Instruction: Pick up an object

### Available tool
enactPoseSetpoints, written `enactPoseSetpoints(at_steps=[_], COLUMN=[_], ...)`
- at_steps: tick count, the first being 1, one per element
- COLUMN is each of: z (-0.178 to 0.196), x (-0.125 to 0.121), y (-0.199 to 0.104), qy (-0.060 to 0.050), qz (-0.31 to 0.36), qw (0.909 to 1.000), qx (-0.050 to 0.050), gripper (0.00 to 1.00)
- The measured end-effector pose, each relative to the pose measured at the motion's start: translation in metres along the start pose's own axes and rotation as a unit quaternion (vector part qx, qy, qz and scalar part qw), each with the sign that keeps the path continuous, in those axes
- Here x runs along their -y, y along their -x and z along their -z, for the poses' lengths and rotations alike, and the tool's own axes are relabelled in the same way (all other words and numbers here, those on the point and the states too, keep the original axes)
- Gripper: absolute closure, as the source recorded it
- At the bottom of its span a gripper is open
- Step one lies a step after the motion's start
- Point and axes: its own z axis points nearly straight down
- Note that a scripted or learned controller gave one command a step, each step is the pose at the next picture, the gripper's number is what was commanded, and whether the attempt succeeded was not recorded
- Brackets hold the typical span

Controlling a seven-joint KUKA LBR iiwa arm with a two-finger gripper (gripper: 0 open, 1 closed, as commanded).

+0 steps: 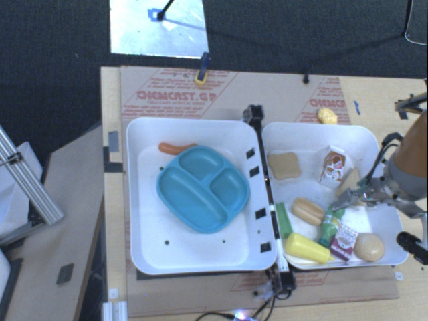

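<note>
Reaching in from the right, the gripper (349, 196) hung low over the right bin (364, 138), and I couldn't tell its state. Just under its tip stood a green bottle (328, 227), with a small carton (333, 166) just beyond it and a bread slice (285, 166) farther left.

A divided plate (202, 188) lies in the left bin (137, 179); toy foods (307, 211) fill the right bin (364, 139).

A single fixed camera looks down at a slant from above the bench, fairly near. The two shallow white plastic bins (200, 131) fill the frame's lower middle, dark floor across the top.
</note>
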Motion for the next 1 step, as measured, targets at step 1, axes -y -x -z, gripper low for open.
enactPoseSetpoints(at_steps=[1], z=[-0.0344], x=[-0.0008], y=[-0.0006], qy=[0.001], qz=[0.001], qw=[1.0000], qx=[0.000], gripper=[0.00])
